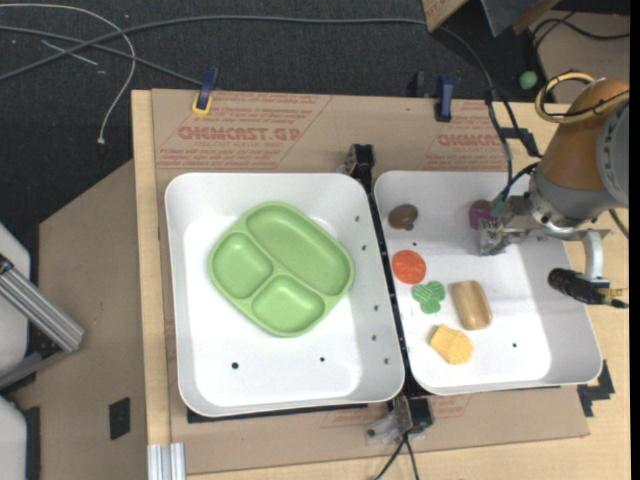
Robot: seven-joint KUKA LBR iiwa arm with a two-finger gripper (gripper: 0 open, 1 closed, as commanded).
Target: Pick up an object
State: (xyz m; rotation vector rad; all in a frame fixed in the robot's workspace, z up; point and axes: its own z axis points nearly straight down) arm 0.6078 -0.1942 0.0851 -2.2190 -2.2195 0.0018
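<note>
Pincer (490, 236) is down in the right bin (530, 363), near its far rim, just beside a small purple object (481, 211); can't tell its finger state or whether it grips anything, too blurry. Five more loose items sit toward that bin's left side; its right side is open floor. Left bin (200, 368): one green divided plate (282, 268), clear margins.

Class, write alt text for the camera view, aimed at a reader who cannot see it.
A grey robot arm reaches from the right, its end effector low in the right bin beside a small purple object. That bin also holds brown, red, green, tan and yellow toy items. The left bin holds a green divided plate.
</note>
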